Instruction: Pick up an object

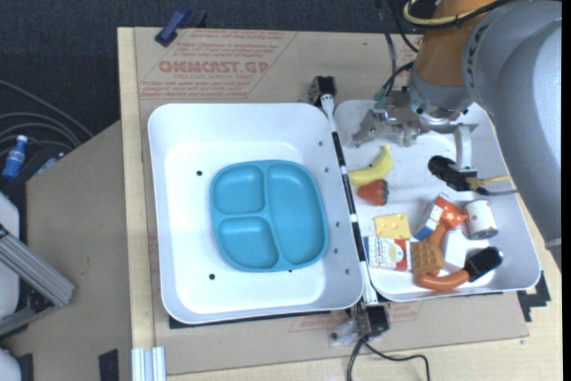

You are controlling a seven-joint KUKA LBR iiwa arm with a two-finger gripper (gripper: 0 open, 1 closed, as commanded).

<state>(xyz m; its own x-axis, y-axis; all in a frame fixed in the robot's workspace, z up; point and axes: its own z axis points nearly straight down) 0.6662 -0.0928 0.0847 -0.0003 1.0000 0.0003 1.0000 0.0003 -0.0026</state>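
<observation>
Grey arm (pixel 526 58) looms over the right bin (pixel 513 277), its pincer (pixel 385 131) poised just above the banana (pixel 375 168); whether it is released or clenched, I cannot tell. Seemingly the approach step: next, descend squarely onto the banana, avoiding the strawberry (pixel 373 191) touching it.

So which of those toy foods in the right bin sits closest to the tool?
The yellow banana. It lies just below the tool, by the bin's left wall; the other foods lie farther away.

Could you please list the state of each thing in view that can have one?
blue divided plate: flat in the left bin, nothing on it.
banana: lying in the right bin, ungripped.
strawberry: lying beside the banana.
gripper: above the right bin's far end.
</observation>
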